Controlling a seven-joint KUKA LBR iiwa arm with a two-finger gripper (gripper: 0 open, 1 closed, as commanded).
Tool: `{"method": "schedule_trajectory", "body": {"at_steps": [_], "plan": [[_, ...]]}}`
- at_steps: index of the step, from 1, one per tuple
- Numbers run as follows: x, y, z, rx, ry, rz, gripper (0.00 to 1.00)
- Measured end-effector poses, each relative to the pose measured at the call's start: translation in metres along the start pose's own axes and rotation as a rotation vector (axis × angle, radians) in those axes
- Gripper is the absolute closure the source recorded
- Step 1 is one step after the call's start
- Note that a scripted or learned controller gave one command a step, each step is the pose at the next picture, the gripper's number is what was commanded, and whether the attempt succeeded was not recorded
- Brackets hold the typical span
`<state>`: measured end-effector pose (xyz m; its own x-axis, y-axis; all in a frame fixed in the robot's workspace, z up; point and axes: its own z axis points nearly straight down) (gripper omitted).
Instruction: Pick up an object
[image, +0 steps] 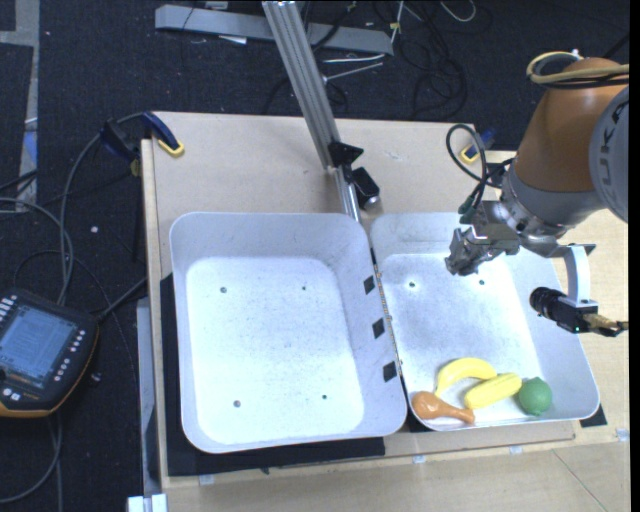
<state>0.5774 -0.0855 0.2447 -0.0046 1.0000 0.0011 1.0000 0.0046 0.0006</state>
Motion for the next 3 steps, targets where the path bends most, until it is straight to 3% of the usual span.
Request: {"method": "schedule_trajectory", "body": {"at_steps": [2, 3], "plan": [[0.112, 0.022, 0.02, 0.001, 0.0, 0.0, 1.0], [0.165, 0.038, 0.006, 0.0, 0.0, 0.0, 1.0]]}}
